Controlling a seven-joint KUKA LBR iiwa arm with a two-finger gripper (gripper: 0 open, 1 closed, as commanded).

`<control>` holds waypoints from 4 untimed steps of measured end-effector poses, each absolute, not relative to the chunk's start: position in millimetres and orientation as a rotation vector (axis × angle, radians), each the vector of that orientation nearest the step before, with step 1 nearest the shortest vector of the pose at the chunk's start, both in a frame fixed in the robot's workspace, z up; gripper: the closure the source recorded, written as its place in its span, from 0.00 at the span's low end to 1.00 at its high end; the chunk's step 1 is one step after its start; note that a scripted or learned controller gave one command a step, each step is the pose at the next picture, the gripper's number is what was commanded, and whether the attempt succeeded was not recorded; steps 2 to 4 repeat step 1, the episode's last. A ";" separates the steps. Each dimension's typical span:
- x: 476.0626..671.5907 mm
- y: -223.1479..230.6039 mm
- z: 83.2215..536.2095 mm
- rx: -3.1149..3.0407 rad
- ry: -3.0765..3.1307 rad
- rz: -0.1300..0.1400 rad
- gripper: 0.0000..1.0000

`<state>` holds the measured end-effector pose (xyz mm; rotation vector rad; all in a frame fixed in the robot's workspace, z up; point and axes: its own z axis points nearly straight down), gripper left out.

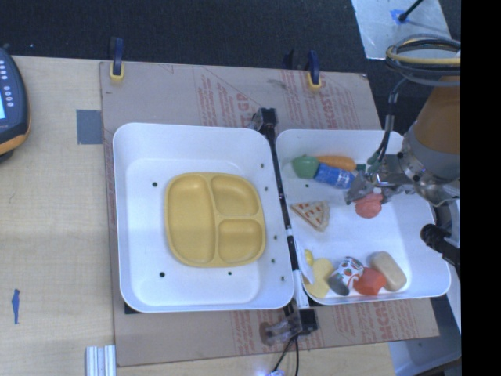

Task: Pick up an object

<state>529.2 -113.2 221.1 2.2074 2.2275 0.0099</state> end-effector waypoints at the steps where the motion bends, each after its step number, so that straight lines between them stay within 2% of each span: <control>1: 528.1 -46.1 229.7 2.209 2.236 0.000 1.00; 4: 528.1 -46.1 229.7 2.209 2.236 0.000 1.00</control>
